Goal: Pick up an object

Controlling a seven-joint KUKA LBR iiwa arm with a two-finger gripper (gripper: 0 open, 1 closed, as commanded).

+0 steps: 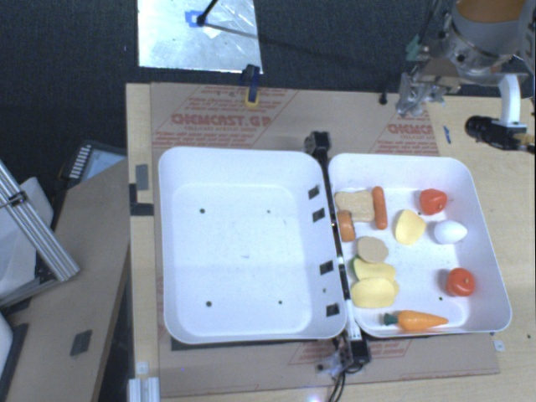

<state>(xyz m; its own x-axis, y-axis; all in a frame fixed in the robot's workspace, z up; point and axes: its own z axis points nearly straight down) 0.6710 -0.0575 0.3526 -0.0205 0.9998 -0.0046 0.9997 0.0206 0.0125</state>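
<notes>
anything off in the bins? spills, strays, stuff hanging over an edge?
Nothing stands out. All the toy food lies inside the right bin: carrot along its front wall, white egg near the right side. The gripper sits above the bench, behind that bin.

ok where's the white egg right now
In the camera view, the white egg lies near the right wall of the right bin, just below a red tomato and right of a yellow piece.

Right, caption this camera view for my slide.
Gripper hovers beyond the right bin of toy food; the left bin sits beside it.
</notes>
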